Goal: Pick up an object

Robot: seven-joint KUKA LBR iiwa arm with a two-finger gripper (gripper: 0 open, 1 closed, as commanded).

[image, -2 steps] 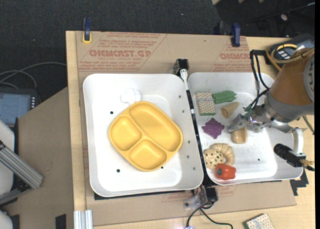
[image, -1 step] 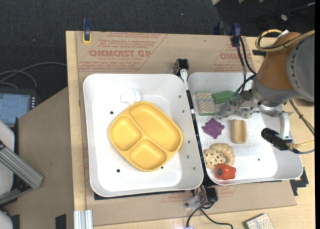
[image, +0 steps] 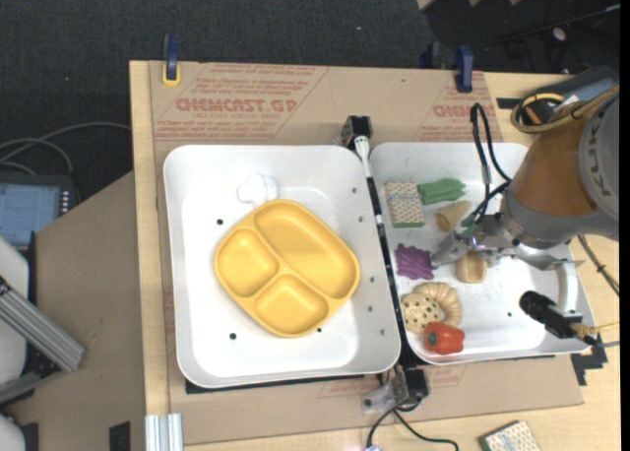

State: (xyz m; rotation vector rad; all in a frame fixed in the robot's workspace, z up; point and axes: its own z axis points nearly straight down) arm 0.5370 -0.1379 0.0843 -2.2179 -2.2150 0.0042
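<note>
Red print reading "CHEMCAST GP" runs across the brown bench sheet (image: 246, 95) beyond the bins. A yellow three-section plate (image: 285, 267) lies in the left bin (image: 187, 242). In the right bin (image: 512, 331), a purple toy (image: 413, 262) lies left of a tan, rounded piece (image: 472, 267). The gripper (image: 471, 247) sits over that piece; whether it grasps anything cannot be told.

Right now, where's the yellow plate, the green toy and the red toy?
yellow plate (image: 285, 267): camera view, on the ridge where its three compartments meet.
green toy (image: 439, 190): camera view, middle of its body, right bin's far end.
red toy (image: 445, 339): camera view, middle of its top, right bin's near edge.
</note>
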